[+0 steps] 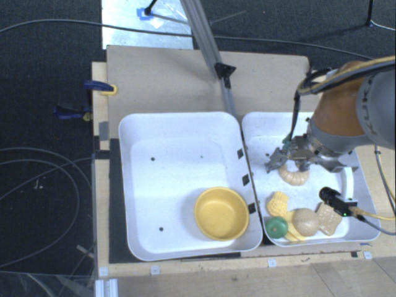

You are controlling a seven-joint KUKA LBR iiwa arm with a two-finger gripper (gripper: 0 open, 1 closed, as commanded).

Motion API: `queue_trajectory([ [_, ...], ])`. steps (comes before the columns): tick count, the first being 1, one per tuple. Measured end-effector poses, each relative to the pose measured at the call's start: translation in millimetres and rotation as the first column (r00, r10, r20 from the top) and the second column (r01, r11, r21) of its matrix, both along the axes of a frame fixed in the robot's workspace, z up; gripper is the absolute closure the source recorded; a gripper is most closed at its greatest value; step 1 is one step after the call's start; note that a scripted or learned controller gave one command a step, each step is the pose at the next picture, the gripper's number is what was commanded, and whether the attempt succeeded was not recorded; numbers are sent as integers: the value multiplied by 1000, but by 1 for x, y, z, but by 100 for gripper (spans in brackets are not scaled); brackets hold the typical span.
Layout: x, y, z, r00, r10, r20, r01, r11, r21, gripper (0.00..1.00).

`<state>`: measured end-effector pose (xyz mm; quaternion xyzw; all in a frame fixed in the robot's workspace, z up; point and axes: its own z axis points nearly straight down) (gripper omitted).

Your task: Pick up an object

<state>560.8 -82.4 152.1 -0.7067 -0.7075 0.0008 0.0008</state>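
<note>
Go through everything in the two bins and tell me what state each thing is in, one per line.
Yellow bowl: upright in the left bin.
Curved beige piece: flat in the right bin, under the gripper.
Green round piece: against the right bin's near-left corner.
Waffle-patterned piece: flat, touching a round tan piece.

Bench (pixel 260 79): we see a tan board under both bins, on dark carpet.
Left bin (pixel 179 135): white and shallow, touching the right bin along its 3 o'clock edge.
Right bin (pixel 263 129): white and shallow, at 3 o'clock from the left bin.
Clamps (pixel 99 88): we count two at the bench's 9 o'clock edge, one with a yellow grip, one blue (pixel 69 111) just below it.
Pole (pixel 204 36): grey, slanting from 12 o'clock down to the seam between the bins.
Cables (pixel 37 184): we see thin loops on the carpet at 9 o'clock.
Blue tape (pixel 146 14): a small piece on the pale floor patch at 12 o'clock.
</note>
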Motion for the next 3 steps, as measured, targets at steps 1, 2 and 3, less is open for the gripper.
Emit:
queue_trajectory([
  [1,-9,1,-52,1000,-1,5,1,1000,-2,0],
  [2,-8,1,-62,1000,-1,2,1,1000,1,0],
  [3,-7,1,-51,1000,-2,5,2,1000,1,100],
])
